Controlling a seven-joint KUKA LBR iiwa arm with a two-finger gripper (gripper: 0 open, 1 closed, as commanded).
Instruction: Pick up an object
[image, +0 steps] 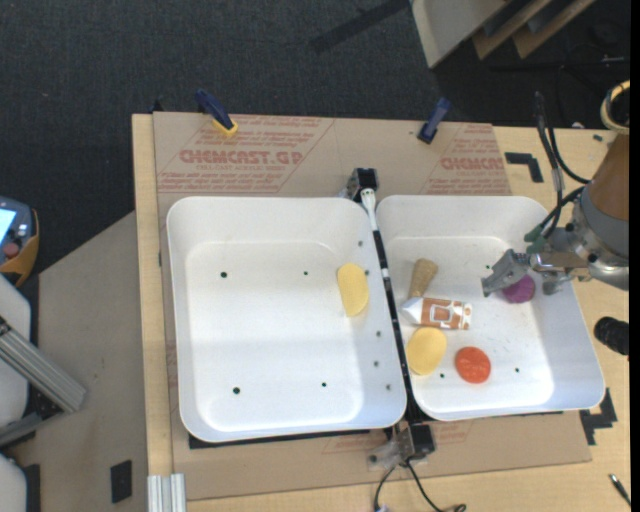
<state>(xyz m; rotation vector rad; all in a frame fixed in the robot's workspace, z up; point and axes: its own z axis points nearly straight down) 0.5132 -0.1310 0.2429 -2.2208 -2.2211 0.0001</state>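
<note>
Over the right bin (570, 385), jaws (522, 272) straddle purple object (518, 291).

Purple object (518, 291) in the right bin (575, 330) partly covered by the gripper (522, 272), its shape unclear, finger spread too small to read, arm (610, 215) cut off at 3 o'clock, pale box (500, 25) cropped at 1 o'clock.
</note>
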